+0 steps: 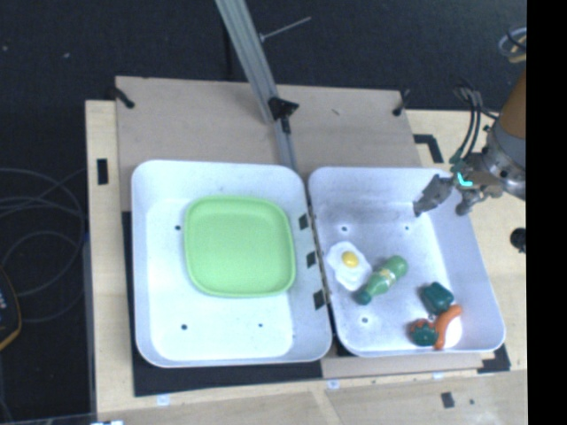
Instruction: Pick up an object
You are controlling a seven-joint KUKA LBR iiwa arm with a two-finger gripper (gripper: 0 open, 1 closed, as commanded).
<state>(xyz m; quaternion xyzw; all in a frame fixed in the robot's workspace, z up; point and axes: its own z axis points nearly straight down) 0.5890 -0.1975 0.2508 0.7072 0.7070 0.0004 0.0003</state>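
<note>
The right bin (372,193) holds a fried-egg toy (347,264), a green bottle (382,279), a dark green block (436,297) and an orange-and-white toy (440,328) at its front right corner. My gripper (447,197) hangs over the bin's far right rim, its two dark fingers spread open with nothing between them. It is well behind and above the toys.
The left bin (155,264) carries a light green square plate (239,245). A grey metal post (252,51) rises at a slant from the back of the bench between the bins. Cables lie off the bench's left side.
</note>
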